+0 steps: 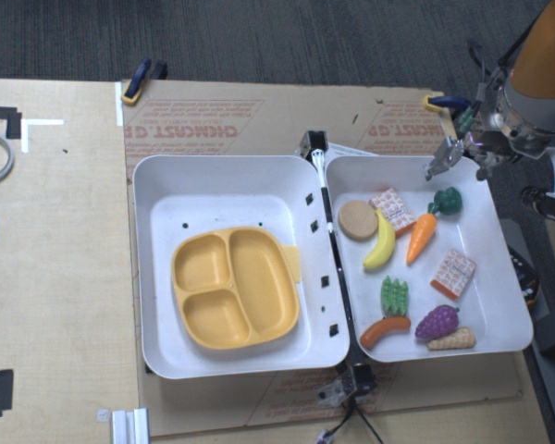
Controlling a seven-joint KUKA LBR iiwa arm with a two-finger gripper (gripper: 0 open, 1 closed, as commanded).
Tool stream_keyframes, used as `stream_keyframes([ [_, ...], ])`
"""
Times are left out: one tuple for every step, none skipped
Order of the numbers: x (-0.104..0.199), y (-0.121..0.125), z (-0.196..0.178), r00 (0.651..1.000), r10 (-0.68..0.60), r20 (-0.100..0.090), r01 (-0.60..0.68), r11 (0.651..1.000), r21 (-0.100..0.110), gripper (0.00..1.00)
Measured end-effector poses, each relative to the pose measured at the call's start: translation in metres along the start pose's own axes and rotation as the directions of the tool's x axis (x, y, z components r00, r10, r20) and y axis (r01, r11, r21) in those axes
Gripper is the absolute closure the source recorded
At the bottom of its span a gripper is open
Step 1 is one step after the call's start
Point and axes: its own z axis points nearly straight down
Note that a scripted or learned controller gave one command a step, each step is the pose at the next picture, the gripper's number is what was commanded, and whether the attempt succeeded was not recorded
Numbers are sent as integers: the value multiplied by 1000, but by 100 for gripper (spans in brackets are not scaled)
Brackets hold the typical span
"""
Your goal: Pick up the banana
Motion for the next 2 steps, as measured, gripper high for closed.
stream_keyframes([
  [71, 6, 83, 981, -193, 0, 193, 981, 1, 0],
  [71, -63, 126, 959, -283, -1, 283, 959, 0, 0],
])
